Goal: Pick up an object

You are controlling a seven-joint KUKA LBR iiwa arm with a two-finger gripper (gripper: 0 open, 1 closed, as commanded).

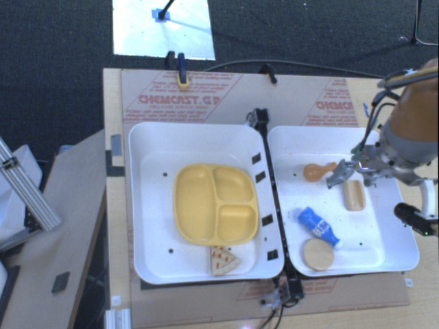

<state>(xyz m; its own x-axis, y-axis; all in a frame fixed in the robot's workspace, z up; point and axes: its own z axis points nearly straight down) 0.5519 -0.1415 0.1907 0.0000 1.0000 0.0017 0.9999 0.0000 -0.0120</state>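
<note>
We judge this a robotics lab: 2 white bins point(206, 139) clamped on a protective-film board point(240, 94), cables point(329, 66), dark carpet point(55, 33).

The grey metal arm point(405, 153) is wearing a broad orange band point(415, 112) above its wrist, dark cables point(376, 115) are trailing beside it, and silvery jaws are showing.

Bench with protective sheet printed CHEMCAST GP point(180, 100), a blue-and-yellow clamp point(181, 70) at its far edge, a pale square sheet point(162, 19) on the dark carpet point(55, 40) beyond, and an aluminium extrusion bar point(26, 187) at left.
</note>
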